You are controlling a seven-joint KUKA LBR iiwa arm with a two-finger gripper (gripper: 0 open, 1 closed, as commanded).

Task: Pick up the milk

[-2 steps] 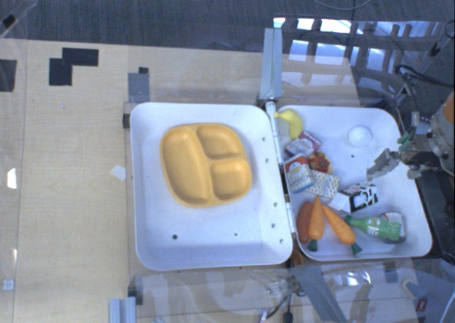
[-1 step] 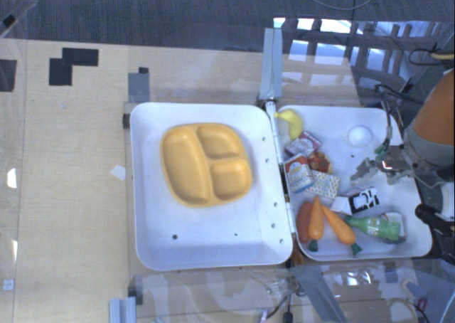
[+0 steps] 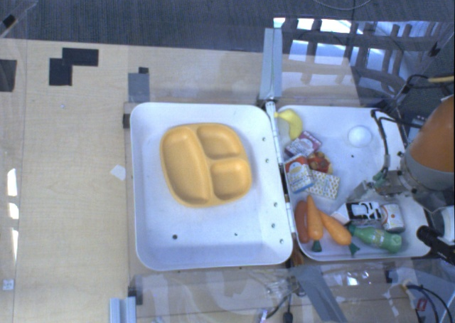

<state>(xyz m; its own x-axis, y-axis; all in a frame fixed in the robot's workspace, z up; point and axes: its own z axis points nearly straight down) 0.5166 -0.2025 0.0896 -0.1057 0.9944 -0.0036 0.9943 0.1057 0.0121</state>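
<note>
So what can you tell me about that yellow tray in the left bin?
The yellow tray looks like moulded plastic, squarish with rounded corners, split into three compartments: one long one on its left, two smaller on its right. It lies flat and slightly turned on the floor of the left bin, toward the back, with nothing in it or touching it.

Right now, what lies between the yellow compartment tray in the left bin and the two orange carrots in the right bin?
In the camera view, only bare white bin floor and the bins' adjoining rims lie between the yellow compartment tray and the orange carrots.
</note>
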